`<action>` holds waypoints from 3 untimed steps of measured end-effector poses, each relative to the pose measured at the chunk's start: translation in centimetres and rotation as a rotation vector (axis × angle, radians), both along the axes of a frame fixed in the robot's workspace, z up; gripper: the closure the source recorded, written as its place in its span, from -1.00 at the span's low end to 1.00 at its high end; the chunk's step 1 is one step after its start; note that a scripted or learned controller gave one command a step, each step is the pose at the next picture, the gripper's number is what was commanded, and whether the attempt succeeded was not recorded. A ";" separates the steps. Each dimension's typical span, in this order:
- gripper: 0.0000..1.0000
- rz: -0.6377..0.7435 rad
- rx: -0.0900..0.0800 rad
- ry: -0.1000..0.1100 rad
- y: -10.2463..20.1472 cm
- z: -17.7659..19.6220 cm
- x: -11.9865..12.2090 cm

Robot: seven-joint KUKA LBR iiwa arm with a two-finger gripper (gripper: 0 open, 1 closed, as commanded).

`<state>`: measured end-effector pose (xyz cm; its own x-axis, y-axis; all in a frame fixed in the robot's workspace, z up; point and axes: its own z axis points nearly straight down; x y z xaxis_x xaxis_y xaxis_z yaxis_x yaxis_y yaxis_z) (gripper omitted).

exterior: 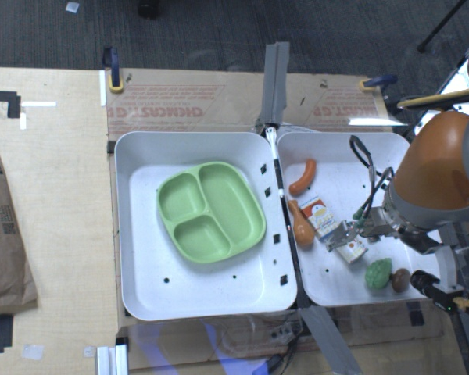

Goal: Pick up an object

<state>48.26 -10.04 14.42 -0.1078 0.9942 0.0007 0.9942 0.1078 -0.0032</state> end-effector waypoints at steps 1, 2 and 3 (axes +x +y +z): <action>-1.00 0.179 -0.001 -0.004 -2.6 6.4 -0.4; -1.00 0.422 0.001 -0.001 -1.2 -0.6 1.6; -1.00 0.195 0.002 0.000 -2.6 -5.4 0.1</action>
